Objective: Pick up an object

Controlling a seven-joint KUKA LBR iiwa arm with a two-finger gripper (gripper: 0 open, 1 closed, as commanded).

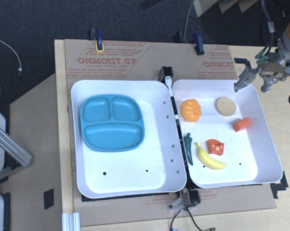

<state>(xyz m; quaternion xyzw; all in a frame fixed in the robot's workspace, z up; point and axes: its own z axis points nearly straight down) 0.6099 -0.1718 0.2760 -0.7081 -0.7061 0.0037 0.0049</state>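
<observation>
The right bin [260,170] holds several toy foods: an orange pumpkin [191,109], a beige round piece [226,106], a small orange-red chunk [241,124], a red strawberry-like piece [215,147], a yellow banana [210,159] and a dark green pepper [188,148]. My gripper [254,86] hangs over the bin's far right corner, up and to the right of the beige round piece. Its fingers [242,82] are spread open with nothing between them.
A blue divided plate [112,122] lies in the left bin [123,179]. Blue clamps [99,38] pin the cardboard sheet at the back edge. A black hinge strip [173,110] runs between the two bins.
</observation>
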